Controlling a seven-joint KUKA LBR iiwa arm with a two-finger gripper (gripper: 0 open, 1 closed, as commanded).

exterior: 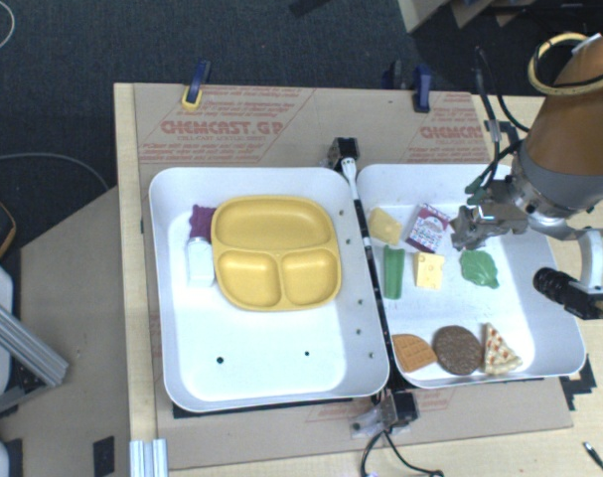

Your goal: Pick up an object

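The gripper (473, 229) hangs low over the right bin (559, 351), a dark grey metal cluster below the arm's orange band (569, 117); whether it is spread or pressed together cannot be told from this angle, and nothing can be seen held in it. Just below it lies a green leaf (479, 267), flat, glossy and ragged-edged, the nearest thing to it; contact cannot be told. Just to its left sits a small crinkled packet (426, 229), purple and white. Further left rests a pale yellow rounded lump (385, 226), smooth like soft plastic. Below and left of the gripper are a flat yellow cheese square (430, 271) and a slim green stick (392, 272), lying lengthwise beside each other. Well below, along the bin's near edge, are a tan cookie (412, 352), a dark brown grainy patty (457, 349) and a pizza wedge (500, 351), in a row.

Far to the left, in the left bin (271, 376), a smooth mustard-yellow divided tray (276, 251) has three rounded compartments. Against its far side lie a purple piece (202, 221) and a white bottle (199, 262).
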